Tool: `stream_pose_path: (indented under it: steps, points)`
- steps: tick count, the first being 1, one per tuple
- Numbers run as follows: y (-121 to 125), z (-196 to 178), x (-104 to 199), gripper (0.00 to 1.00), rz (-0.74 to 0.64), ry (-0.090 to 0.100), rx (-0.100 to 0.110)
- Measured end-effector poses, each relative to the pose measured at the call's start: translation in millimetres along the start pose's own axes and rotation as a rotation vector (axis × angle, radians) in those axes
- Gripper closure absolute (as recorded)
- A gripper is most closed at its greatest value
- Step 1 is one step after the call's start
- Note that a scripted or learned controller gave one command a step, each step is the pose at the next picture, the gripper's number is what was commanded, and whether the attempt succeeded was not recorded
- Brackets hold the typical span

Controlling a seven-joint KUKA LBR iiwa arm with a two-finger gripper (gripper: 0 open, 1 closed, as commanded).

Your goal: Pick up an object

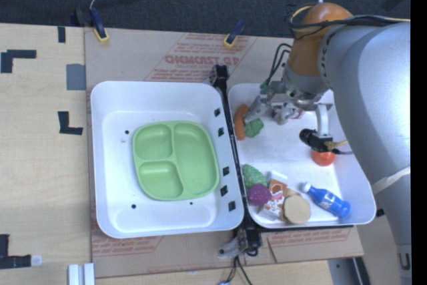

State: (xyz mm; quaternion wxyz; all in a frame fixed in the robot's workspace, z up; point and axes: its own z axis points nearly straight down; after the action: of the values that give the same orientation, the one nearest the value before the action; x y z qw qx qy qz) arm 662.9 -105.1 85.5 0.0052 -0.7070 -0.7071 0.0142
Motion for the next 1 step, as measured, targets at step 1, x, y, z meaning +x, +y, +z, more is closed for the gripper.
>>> stream_pose_path:
  steps: [1]
  points:
    - [0.0, -0.1, 0.5, 0.0, 0.001, -0.002, -0.001]
